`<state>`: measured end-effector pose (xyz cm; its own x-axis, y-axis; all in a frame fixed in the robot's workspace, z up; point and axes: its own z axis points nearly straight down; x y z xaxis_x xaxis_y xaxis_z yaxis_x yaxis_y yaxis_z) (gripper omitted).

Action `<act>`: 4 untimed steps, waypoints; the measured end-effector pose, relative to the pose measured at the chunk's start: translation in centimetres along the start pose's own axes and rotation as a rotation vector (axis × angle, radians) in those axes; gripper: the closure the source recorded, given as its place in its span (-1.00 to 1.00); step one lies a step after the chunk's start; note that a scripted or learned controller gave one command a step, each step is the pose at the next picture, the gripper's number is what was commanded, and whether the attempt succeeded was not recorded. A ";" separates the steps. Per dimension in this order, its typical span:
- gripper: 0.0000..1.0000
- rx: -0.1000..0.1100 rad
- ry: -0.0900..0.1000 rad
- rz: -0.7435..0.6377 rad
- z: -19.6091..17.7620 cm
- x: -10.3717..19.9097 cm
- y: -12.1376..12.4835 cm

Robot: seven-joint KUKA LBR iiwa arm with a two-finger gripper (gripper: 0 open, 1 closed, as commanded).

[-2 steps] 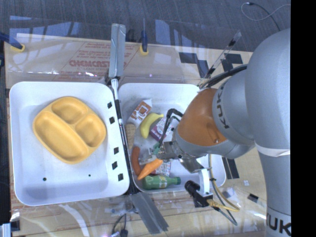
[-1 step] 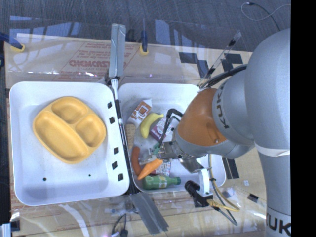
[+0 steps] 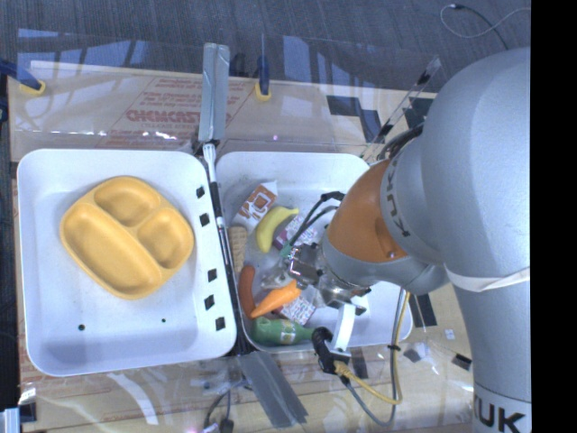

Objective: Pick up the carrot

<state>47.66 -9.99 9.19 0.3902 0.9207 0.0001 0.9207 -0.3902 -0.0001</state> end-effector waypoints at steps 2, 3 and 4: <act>-1.00 0.006 -0.001 0.576 -4.7 -1.2 8.0; -1.00 0.004 0.000 0.381 -7.4 4.4 16.1; -1.00 0.004 0.001 0.391 -14.2 2.7 17.8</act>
<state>65.10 -14.44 23.40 0.7116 0.7026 0.0000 0.7026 -0.7116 -0.0039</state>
